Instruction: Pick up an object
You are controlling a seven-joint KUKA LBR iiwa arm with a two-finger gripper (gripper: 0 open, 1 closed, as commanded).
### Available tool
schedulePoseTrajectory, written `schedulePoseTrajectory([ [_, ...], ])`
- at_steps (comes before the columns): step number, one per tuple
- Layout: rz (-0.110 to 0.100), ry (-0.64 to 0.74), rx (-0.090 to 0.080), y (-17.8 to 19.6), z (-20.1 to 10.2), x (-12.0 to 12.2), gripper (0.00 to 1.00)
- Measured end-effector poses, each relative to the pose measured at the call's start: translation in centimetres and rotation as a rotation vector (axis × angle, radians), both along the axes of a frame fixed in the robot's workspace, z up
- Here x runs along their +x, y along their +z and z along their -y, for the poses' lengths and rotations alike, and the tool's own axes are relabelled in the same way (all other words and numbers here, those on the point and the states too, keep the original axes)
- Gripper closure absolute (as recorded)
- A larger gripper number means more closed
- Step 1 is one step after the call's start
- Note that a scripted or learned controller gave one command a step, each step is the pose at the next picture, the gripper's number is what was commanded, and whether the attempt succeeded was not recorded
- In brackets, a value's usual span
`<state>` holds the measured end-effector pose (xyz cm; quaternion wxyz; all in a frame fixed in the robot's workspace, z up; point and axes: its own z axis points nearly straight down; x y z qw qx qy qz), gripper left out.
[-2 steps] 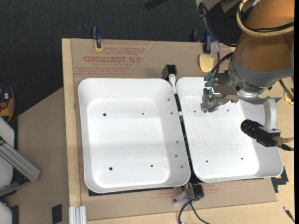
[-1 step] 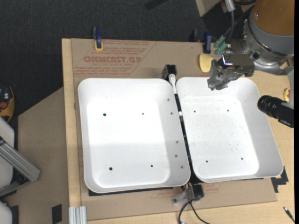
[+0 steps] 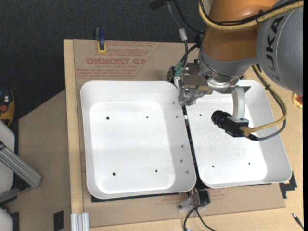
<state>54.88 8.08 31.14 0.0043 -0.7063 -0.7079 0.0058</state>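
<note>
My gripper (image 3: 185, 98) hangs low over the back left corner of the right bin (image 3: 269, 167), right at the seam with the left bin (image 3: 91, 143). The grey wrist and orange band (image 3: 240, 4) above it cover the tip and the back of the right bin. A black cylinder (image 3: 226, 121) on a white bracket, with a yellow cable, sticks out from the wrist over the middle of the right bin. Small dark dots mark the white floors of both bins. Anything under the wrist is hidden.
Both bins rest on a brown board (image 3: 120, 57) with red lettering. A blue and yellow clamp (image 3: 100, 38) holds the board's back edge. Cables (image 3: 173, 13) run behind the arm, and a connector (image 3: 195, 201) sits at the front seam.
</note>
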Motion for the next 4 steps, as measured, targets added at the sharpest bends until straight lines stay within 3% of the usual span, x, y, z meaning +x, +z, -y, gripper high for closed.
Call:
schedulePoseTrajectory([
  [1, 0.037, 0.000, 0.006, 21.0, -0.6, 0.1, 1.00],
  [2, -0.002, -0.004, -0.001, 5.5, -0.9, 2.4, 1.00],
  [3, 0.005, 0.000, 0.001, -3.8, -4.0, 5.2, 1.00],
  [4, 0.020, -0.011, -0.001, -0.3, 3.8, 5.9, 1.00],
])
